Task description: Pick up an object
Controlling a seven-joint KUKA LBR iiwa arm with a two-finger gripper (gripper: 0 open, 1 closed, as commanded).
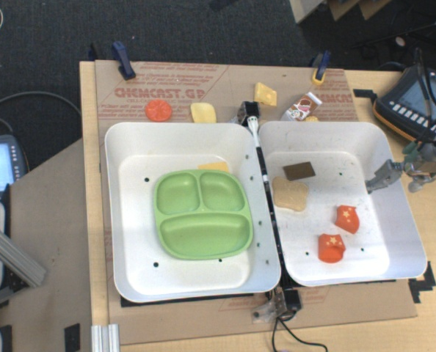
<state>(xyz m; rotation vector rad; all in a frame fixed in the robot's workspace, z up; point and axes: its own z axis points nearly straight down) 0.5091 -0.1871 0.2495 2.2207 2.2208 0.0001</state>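
Note:
The right bin [394, 259] holds a brown flat rectangle [299, 171], a tan toast-shaped piece [290, 194] and two red toy fruits [347, 218] [332, 248]. In the left bin [122, 196] lies a green divided plate [202, 213], with a yellow piece [214, 167] peeking out behind it. My gripper [385, 175] hangs at the right bin's right rim, grey and small at the view's right side. It is above and to the right of the upper red fruit and apart from it. Nothing shows in its grasp.
Behind the bins, on the cardboard, lie an orange disc [158, 110], two yellow pieces [202, 113] [265, 94], a small packet [302, 108] and a black item [248, 111]. Blue clamps [122, 59] [321, 66] hold the board's back edge. A handheld pendant [409, 108] sits at the right.

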